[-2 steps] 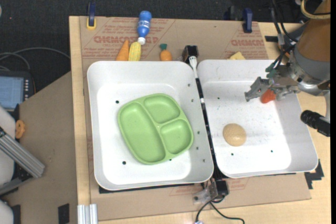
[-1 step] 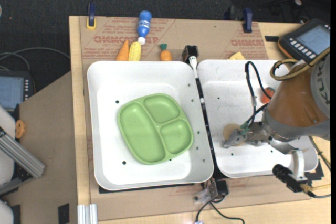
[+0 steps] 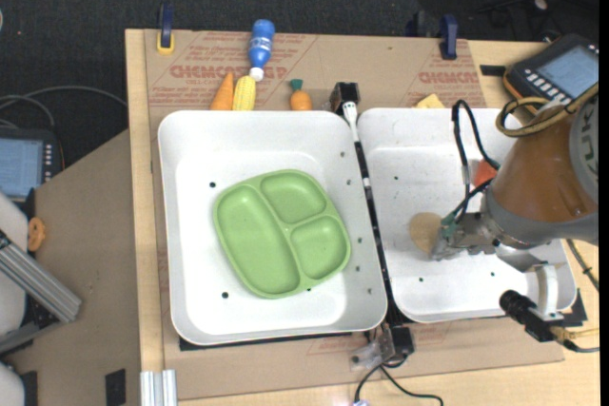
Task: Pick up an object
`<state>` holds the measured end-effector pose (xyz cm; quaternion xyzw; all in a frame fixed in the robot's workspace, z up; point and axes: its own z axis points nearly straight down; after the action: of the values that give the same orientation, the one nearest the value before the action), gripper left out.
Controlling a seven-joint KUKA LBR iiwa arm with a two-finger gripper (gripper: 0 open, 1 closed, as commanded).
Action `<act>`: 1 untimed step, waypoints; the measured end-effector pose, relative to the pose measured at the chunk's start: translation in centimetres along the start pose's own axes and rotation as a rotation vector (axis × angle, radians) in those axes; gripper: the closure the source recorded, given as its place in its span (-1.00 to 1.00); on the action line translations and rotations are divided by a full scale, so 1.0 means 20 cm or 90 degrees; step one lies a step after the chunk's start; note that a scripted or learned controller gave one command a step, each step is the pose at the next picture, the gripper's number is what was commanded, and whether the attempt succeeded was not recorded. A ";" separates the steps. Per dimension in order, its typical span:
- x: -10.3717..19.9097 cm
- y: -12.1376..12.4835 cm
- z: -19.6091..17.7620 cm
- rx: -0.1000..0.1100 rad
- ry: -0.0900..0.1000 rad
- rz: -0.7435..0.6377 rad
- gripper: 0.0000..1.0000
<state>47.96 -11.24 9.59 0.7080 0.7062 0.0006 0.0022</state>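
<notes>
Jaws [image 3: 445,242], state hidden, low in right bin [image 3: 419,299] beside tan disc [image 3: 424,230], far from rims.

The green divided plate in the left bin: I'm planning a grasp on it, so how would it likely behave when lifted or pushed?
The green divided plate looks like moulded plastic, so probably stiff and light for its size. It lies flat and low on the left bin, so it should slide rather than roll or tip. Its smooth, rounded rim may slip from a pinch.
</notes>
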 end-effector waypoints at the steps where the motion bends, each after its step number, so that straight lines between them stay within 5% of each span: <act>1: -0.04 0.15 -0.31 -0.003 0.000 -0.002 1.00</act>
<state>50.90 -12.04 15.75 0.7067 0.7075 0.0019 0.0039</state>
